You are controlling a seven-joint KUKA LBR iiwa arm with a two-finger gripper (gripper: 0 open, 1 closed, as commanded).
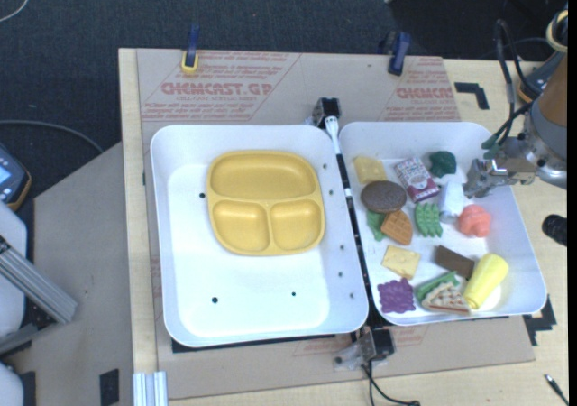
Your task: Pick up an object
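Observation:
The right bin holds several toy foods: a yellow cheese square, a brown patty, a maroon packet, dark green broccoli, a small white piece, a pink peach, a brown bar, a yellow corn cob, purple grapes and a pizza slice. My gripper hangs low over the bin's right side, just right of the white piece and above the peach. No object is visibly lifted.
The left bin holds a yellow three-compartment plate. A black divider strip runs between the bins. Blue clamps sit at the board's back edge. Cables hang by the arm at the far right.

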